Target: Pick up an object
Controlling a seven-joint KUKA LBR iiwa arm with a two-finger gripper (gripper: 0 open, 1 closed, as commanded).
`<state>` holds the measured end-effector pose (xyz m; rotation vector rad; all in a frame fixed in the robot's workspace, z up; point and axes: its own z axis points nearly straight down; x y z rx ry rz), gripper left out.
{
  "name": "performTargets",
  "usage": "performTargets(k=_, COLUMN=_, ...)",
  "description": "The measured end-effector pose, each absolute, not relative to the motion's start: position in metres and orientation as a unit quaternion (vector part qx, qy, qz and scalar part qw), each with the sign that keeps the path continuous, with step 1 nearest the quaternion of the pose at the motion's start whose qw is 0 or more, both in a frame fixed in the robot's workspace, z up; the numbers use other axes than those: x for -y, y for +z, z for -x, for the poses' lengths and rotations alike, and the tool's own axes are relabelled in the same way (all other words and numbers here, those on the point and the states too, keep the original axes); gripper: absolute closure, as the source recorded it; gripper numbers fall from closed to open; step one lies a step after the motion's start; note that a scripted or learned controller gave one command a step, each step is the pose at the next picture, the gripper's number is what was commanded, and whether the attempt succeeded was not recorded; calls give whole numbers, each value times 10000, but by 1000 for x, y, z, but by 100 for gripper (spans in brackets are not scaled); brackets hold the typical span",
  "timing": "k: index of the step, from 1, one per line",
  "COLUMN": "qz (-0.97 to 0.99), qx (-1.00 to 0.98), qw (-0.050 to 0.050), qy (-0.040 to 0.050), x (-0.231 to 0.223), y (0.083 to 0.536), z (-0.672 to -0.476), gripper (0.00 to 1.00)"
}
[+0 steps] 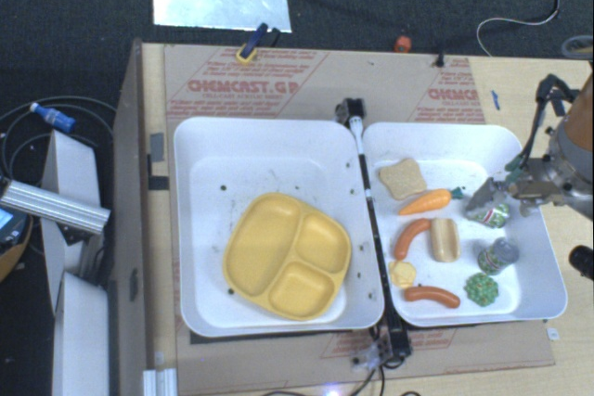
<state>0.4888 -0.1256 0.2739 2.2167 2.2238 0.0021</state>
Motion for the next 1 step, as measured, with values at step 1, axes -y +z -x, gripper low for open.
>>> performTargets(k=1, qz=-7062, qx=-7080, qw=-7, qy=-3, x=84, y=174, z=-534, gripper=0)
